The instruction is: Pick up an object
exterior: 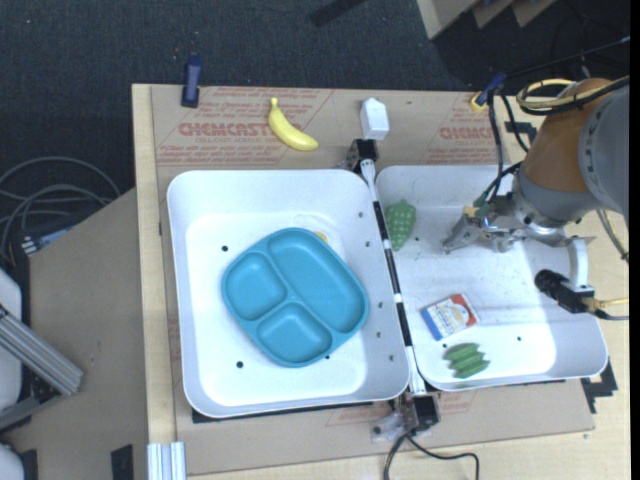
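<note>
Left bin (200, 208) has the blue tray (293, 295), right bin (590, 353) has green cluster (401, 222), card (449, 316), green pod (466, 359); gripper (470, 230) hovers right of the cluster, jaws apart, nothing held: approach step, next shift left, descend, minding the divider wall.

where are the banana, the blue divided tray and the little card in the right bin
banana (291, 130), camera view, middle of its yellow curve
blue divided tray (293, 294), camera view, ridge where its compartments meet
card (449, 316), camera view, centre of its printed face
</note>
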Available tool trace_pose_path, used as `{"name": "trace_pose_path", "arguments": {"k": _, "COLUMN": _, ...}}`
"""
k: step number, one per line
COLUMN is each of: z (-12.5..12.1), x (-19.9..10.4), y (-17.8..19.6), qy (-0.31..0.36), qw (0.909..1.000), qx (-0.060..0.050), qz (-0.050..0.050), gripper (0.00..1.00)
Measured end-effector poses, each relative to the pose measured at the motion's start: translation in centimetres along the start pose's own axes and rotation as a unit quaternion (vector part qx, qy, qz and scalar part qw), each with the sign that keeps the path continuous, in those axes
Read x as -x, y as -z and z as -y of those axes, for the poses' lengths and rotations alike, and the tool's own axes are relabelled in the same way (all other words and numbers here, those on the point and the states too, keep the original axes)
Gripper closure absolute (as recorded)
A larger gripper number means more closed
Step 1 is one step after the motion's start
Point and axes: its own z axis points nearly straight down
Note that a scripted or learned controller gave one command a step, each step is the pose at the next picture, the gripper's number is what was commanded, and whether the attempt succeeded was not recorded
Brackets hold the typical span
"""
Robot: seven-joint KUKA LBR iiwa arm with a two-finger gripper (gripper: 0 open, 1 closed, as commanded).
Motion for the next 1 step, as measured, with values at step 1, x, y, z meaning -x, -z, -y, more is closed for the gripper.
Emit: {"name": "trace_pose_path", "arguments": {"k": 1, "z": -5.45, "x": 6.32, "y": 3.86, "qy": 0.001, "qw": 1.0000, "qx": 0.001, "qz": 0.000, "gripper": 0.00}}
